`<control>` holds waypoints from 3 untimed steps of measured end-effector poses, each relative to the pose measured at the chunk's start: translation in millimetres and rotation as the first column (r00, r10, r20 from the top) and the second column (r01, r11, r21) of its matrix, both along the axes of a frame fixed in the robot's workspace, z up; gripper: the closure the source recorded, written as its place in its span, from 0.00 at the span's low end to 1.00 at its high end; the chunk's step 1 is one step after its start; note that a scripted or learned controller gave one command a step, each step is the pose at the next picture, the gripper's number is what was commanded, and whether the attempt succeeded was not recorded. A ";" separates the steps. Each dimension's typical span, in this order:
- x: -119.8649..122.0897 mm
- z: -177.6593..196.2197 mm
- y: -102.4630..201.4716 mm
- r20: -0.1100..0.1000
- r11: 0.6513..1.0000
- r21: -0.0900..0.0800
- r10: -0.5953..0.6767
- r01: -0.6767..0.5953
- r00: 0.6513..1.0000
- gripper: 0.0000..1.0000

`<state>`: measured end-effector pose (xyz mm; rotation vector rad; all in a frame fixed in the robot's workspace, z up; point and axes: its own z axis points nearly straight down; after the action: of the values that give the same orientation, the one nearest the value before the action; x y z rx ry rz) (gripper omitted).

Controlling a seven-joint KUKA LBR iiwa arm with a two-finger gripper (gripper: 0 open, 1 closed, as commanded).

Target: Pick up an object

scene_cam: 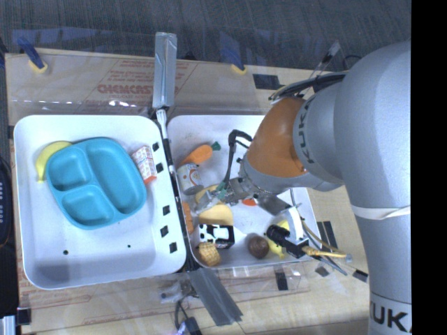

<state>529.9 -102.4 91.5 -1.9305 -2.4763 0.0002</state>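
Standing by the desk here. The arm (363, 131) comes in from the right edge and its orange wrist hangs low over the middle of the right bin (209, 125), so the gripper (230, 187) is tucked underneath, right in the clutter. Whether it's clamped or loose I honestly can't tell, the wrist blocks it, and I don't see anything clearly held.

My guess is it's going for the yellow wedge (218, 213), which lies just beside the gripper toward the bin's near edge. An orange carrot toy (198, 154) sits by the far left corner and a brown ball (258, 246) by the near edge.

The left bin (28, 208) carries a blue divided plate (94, 180) lying over something yellow (47, 156), with a small red-labelled carton (144, 164) leaning on the right wall.

Readable stuff: KUKA lettering on the arm. The cardboard (84, 82) along the desk's far edge has red print, too faint to make out.
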 end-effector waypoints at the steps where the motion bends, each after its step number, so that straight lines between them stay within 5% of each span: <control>1: 43.2 0.1 -0.7 0.000 0.999 0.000 0.044 -0.044 0.999 0.00; 2: 43.3 10.2 -0.8 -0.001 0.999 0.000 0.047 -0.047 0.999 1.00; 3: 118.8 111.9 86.8 0.009 1.000 0.002 -0.008 0.008 1.000 1.00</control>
<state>648.7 -15.5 203.4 -1.9447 -2.4730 -0.0109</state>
